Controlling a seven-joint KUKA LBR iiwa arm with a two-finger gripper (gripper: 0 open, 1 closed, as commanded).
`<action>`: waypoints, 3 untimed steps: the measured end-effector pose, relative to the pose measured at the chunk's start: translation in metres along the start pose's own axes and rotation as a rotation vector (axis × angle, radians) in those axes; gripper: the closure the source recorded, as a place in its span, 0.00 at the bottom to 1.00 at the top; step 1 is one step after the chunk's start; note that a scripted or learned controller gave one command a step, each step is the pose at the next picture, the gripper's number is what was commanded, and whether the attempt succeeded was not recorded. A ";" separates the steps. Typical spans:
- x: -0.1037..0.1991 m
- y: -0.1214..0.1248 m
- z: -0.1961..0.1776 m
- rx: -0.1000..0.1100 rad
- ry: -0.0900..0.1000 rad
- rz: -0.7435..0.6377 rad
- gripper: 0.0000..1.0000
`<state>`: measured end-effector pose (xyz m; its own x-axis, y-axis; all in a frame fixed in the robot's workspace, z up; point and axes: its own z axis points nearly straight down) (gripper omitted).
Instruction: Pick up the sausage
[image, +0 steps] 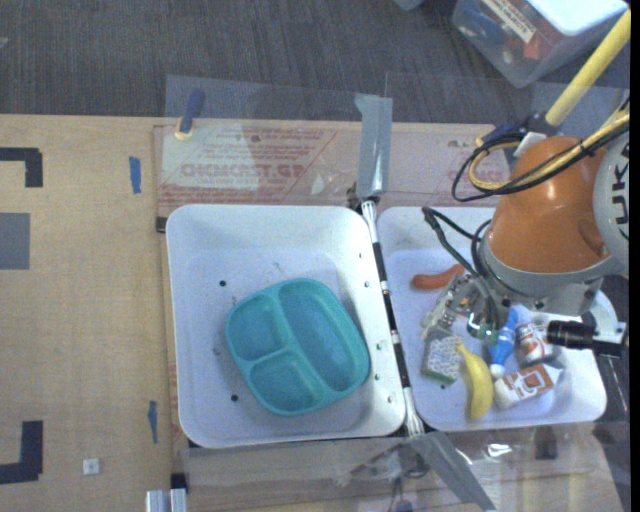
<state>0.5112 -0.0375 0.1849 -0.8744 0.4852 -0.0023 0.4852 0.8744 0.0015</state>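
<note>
The left bin (190, 330) is white and carries a teal divided plate (296, 345). In the white right bin (590, 400), an orange-red sausage (437, 278) lies at the far side and a yellow banana (478, 381) nearer. The arm's band (545, 215) is orange. The desk (80, 330) is tan with black and blue marks.

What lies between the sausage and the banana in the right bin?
In the camera view, the gripper hangs between the sausage and banana, above a small grey packet.

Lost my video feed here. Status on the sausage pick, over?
Hand low in right bin, grip state unclear. Sausage lying loose beside it at bin's rear, not held. Banana and small packages crowd the front.
</note>
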 end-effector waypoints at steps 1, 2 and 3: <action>0.000 0.000 0.000 0.000 0.000 0.001 0.00; -0.057 0.041 -0.001 -0.002 -0.004 -0.171 0.00; 0.021 0.011 -0.102 -0.001 -0.003 -0.299 0.00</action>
<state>0.4975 -0.0177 0.2870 -0.9784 0.2065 -0.0055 0.2065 0.9785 0.0015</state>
